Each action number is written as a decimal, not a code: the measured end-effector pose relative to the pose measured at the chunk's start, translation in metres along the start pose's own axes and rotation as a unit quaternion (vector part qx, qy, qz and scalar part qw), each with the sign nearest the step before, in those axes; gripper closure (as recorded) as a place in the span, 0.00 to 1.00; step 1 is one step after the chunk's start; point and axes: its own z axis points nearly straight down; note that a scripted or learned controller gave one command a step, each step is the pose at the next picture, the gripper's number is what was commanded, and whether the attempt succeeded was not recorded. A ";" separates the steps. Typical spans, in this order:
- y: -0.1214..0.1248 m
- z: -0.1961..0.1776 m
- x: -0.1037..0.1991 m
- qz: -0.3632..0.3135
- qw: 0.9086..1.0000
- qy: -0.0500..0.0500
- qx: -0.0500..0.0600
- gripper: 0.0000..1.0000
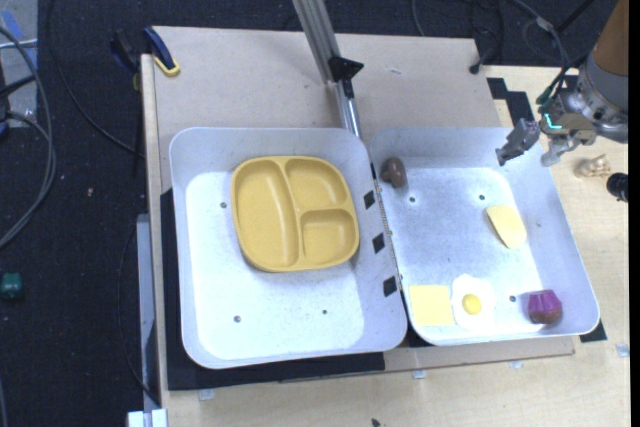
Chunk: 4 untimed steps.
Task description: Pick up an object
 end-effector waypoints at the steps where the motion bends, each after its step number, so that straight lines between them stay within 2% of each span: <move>1: 0.001 -0.002 0.000 0.000 1.000 -0.001 -0.002 0.00; 4: -0.002 0.145 0.013 0.000 1.000 0.000 -0.001 0.00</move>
